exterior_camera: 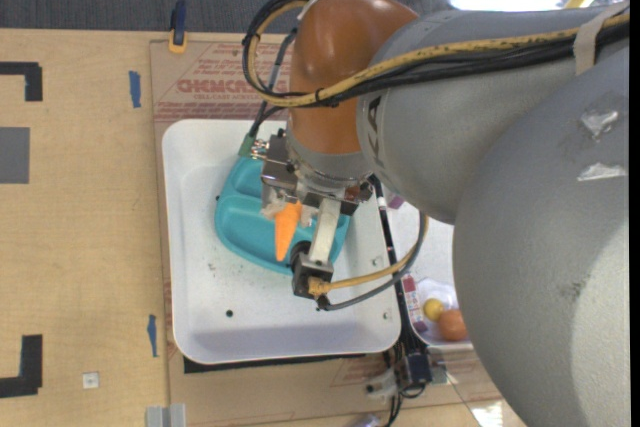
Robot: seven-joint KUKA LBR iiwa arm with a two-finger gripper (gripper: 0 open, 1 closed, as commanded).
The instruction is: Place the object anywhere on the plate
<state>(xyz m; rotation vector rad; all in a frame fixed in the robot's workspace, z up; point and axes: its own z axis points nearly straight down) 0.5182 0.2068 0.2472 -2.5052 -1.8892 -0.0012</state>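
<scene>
Noting gripper [297, 207] hanging low over teal plate [238, 215] in left bin [230, 320] — claw wide or narrow, cannot tell. Spotting orange object [285, 233] over plate's right side, beside gripper. Advising letting go fully, lifting straight up — no dragging.

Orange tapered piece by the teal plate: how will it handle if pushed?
Orange piece tapers to a point, so it likely rolls in an arc. Looks smooth, maybe slippery. Raised rim of the teal plate should stop it.
</scene>
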